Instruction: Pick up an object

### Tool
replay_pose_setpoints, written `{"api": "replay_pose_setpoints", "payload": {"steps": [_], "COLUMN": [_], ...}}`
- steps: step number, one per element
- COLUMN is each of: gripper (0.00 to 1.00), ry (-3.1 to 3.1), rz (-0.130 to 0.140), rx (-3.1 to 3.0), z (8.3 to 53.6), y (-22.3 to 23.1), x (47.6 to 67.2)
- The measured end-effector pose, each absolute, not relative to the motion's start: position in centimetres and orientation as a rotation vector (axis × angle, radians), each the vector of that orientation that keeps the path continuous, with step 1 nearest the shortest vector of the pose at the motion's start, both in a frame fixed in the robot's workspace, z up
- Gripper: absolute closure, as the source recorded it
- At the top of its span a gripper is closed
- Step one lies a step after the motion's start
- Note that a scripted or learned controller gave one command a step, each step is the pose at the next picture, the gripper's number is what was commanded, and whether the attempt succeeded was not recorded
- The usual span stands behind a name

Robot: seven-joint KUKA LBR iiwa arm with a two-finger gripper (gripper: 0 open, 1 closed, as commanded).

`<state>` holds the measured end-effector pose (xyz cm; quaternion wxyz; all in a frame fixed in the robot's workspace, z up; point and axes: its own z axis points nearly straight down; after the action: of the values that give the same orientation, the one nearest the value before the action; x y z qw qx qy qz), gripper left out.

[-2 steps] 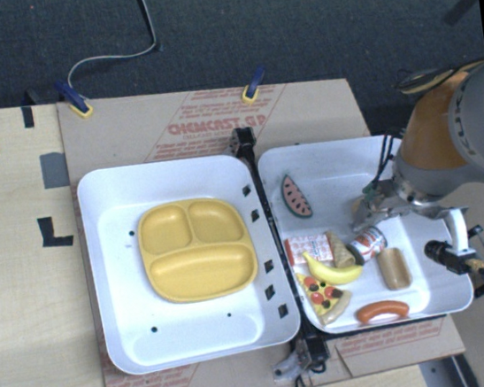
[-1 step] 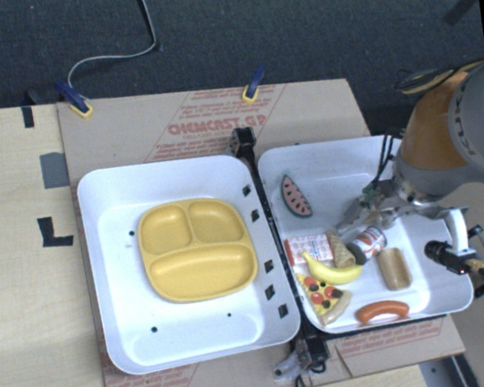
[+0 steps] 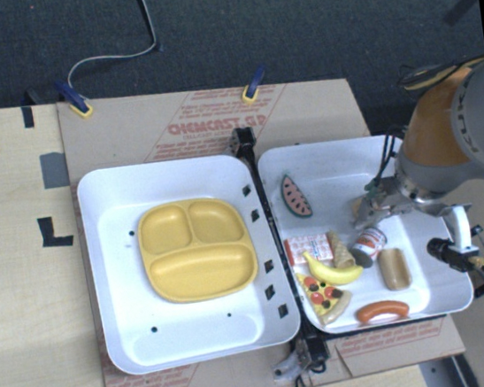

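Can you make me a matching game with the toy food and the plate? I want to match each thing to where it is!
Things:
1. yellow plate
2. watermelon slice
3. sausage
4. banana

Places:
A. at the near edge of the right bin
B. in the left bin
C. by the divider, at the far end of the food
D. lying just above the pizza slice

Pairs: 1-B, 2-C, 3-A, 4-D
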<state>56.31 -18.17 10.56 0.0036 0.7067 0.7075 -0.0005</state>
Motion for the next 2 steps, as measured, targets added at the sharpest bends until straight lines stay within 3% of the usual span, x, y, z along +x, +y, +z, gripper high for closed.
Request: {"api": "replay_pose_setpoints", "payload": {"steps": [1, 2], "gripper": [0.0, 0.0], "ry": [2.218, 2.221], "rz": [-0.002, 0.004], "rx": [2.215, 2.215], "z": [10.5, 8.7], "y": [-18.2, -17.4], "x": [56.3, 62.7]}}
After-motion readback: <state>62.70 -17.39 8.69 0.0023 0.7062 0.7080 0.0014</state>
